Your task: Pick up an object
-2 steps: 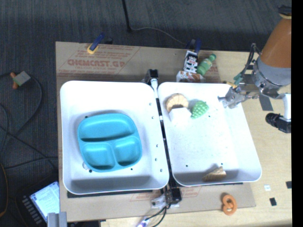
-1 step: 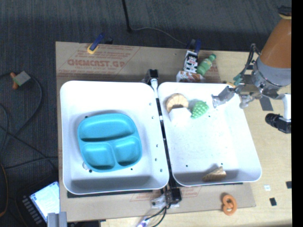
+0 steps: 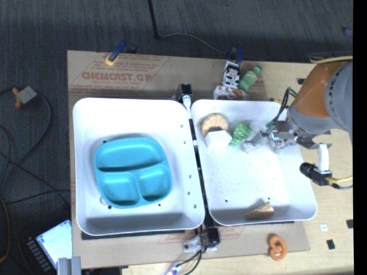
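1. Hanging over the right bin's [image 3: 298,202] upper right part, the claw [image 3: 259,142] is reaching in from the right, its metal tip pointing left toward a green leafy toy [image 3: 241,133]; whether its fingers are spread or pressed together, I cannot tell, and nothing is showing between them.
2. Nearest the camera, an orange ring-shaped piece [image 3: 277,246] is lying on the bench [image 3: 132,73] in front of the right bin.
3. Just inside that bin's front wall, a brown wedge-shaped object [image 3: 261,210] is resting against the rim.
4. Further back in the same bin, the green toy is sitting just left of the claw's tip, too close to tell if they are touching, with a white cylinder [image 3: 215,138] beside it and a round tan piece [image 3: 213,121] behind that.
5. A blue divided tray [image 3: 133,171] is occupying the middle of the left bin [image 3: 92,116].
6. Beyond the bins, a green bottle [image 3: 249,78] and a small printed packet [image 3: 229,82] are lying on the bench's far edge, near a blue clamp [image 3: 116,52] at the left.
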Available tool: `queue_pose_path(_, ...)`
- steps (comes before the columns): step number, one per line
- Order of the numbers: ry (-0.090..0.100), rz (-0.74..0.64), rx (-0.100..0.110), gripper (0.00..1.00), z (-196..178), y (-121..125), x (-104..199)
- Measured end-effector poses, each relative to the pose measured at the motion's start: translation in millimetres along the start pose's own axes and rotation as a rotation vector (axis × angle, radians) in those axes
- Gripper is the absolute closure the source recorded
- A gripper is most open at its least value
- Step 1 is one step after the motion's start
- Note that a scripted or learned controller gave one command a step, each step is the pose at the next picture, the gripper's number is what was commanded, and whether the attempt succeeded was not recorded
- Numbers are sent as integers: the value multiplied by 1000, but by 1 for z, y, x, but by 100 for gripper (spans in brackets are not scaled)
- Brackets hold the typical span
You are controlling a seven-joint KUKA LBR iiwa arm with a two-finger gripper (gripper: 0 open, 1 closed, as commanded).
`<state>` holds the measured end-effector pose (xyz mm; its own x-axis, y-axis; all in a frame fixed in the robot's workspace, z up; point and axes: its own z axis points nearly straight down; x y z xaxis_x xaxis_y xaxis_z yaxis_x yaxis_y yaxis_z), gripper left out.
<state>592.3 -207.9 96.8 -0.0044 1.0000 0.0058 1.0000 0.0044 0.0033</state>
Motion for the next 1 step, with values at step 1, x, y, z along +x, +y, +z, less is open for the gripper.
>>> queue_pose_path(1,-5,2,4,0,-6,12,71)
